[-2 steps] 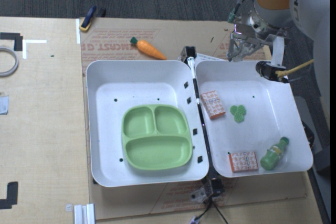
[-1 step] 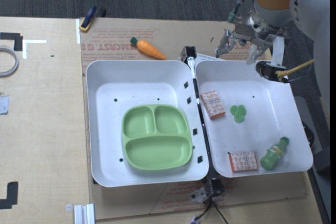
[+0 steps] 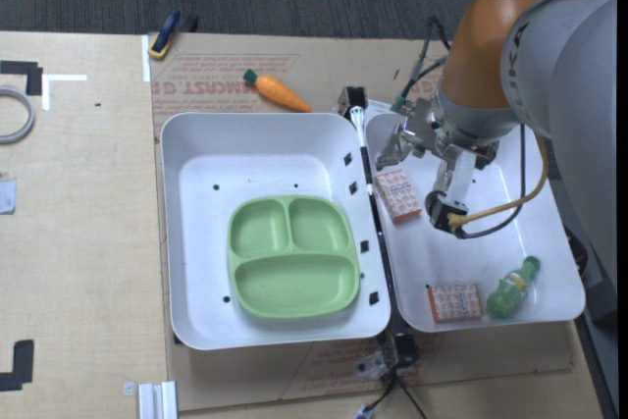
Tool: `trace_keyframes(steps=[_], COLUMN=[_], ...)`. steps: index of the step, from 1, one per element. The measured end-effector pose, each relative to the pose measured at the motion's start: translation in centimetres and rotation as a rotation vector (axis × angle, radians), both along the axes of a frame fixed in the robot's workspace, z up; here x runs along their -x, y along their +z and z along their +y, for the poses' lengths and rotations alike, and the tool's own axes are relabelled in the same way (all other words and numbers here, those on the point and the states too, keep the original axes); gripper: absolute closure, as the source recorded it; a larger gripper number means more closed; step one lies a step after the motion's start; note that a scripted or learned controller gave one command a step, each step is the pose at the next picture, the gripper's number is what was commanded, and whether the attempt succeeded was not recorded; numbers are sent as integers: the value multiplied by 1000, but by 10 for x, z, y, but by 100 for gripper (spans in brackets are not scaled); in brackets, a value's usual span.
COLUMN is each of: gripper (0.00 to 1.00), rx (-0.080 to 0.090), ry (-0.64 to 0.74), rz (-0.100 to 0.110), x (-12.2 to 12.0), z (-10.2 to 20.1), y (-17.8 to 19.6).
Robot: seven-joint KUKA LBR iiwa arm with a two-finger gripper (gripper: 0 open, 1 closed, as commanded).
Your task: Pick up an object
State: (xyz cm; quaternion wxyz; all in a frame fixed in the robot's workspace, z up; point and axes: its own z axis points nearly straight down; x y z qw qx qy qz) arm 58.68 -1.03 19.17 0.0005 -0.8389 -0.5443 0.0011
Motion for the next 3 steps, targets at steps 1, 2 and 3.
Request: trace_keyframes(steps=[1,2,3], gripper=[0,0,0], rx=[-1,0,-1], ry=[226,694,1007], rz=[0,-3,-3], x=[43,24,45], z=[15,-14,-31], y=[0,1,1])
